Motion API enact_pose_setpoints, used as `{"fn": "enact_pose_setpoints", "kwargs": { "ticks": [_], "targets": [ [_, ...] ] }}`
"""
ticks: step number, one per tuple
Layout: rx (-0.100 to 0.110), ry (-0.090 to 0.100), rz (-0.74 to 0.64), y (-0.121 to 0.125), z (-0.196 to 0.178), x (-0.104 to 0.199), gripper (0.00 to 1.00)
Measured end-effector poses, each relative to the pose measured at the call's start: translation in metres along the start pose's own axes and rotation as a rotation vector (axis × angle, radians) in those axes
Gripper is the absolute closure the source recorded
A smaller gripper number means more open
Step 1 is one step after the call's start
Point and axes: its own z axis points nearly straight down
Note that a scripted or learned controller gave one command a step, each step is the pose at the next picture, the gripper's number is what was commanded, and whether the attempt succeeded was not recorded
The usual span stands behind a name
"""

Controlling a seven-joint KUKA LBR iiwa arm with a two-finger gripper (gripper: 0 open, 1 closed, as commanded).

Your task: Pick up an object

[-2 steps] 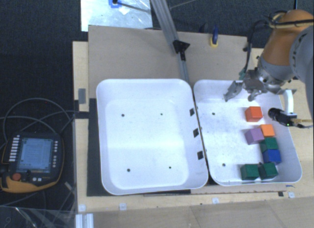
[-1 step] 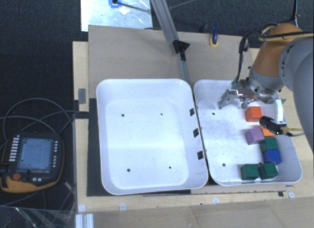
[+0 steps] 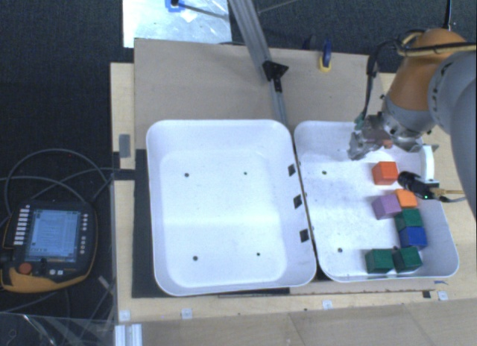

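Two-finger gripper [image 3: 363, 145] poised just beside orange plastic cube [image 3: 385, 172]; finger state could not be told; grasp judged likely to miss, cube nudged aside

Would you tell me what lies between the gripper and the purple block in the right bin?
In the camera view, the orange block sits between the gripper and the purple block.

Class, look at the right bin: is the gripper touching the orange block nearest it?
Apart. The camera view shows bare white bin floor between the gripper and the orange block, which lies lower right of it.
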Motion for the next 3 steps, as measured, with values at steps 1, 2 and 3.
{"fn": "enact_pose_setpoints", "kwargs": {
  "ticks": [1, 2, 3],
  "targets": [
    [-0.004, -0.001, 0.003, 0.009, -0.061, -0.006, 1.0],
    [-0.004, 0.0, 0.003, 0.011, -0.117, -0.006, 1.0],
    [0.0, 0.001, 0.003, 0.013, -0.13, -0.007, 1.0]
  ]
}}
